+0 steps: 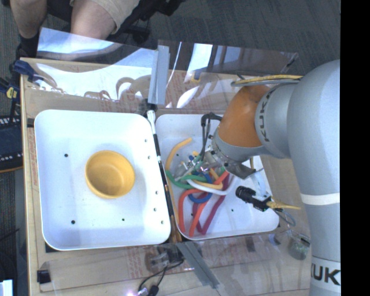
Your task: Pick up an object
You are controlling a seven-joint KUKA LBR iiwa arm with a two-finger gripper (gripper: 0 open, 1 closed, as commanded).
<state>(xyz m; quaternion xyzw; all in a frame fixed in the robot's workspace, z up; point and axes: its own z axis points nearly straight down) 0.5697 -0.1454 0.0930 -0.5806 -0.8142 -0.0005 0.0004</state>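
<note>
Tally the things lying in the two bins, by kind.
Yellow bowl: 1, in the left bin.
Tangle of coloured cords: 1, in the right bin; its strands are too knotted to count singly.
Total: 2.

yellow bowl [110, 173], upright, mid l. bin [58, 133], tangle of coloured cords [199, 196] in r. bin [254, 222]

Left white bin [63, 214] and right white bin [245, 222] sitting side by side on wooden bench [87, 261]; somebody's bare knee [95, 17] showing beyond.
</note>
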